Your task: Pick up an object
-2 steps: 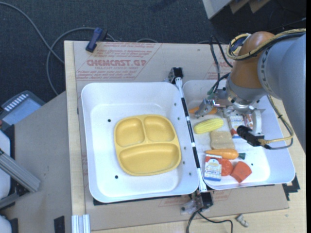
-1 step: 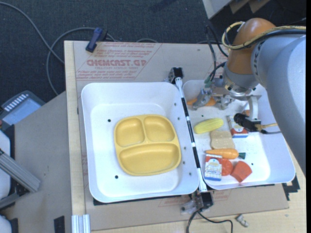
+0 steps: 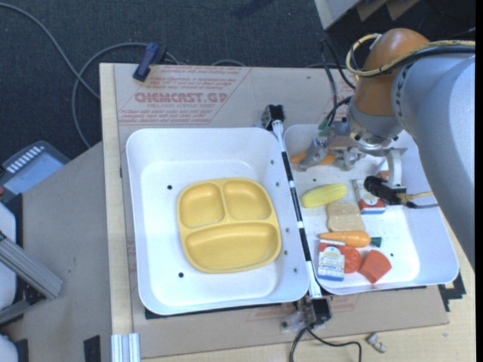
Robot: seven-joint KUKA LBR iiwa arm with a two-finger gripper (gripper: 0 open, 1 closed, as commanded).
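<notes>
My gripper (image 3: 333,152) hangs low over the far left part of the right bin (image 3: 433,256), just beyond a yellow corn cob (image 3: 324,195). A small orange piece (image 3: 300,157) lies at the gripper's left side, close to it; I cannot tell whether they touch. Toward the front lie a tan bread slice (image 3: 345,217), an orange carrot (image 3: 345,238), a small printed carton (image 3: 330,262) and a red wedge (image 3: 376,265). A little red, white and blue item (image 3: 370,207) sits right of the bread.
The left bin (image 3: 151,164) holds a yellow divided plate (image 3: 226,225). A black divider rail (image 3: 290,194) runs between the two bins. The grey arm (image 3: 438,119) covers the right bin's far right corner.
</notes>
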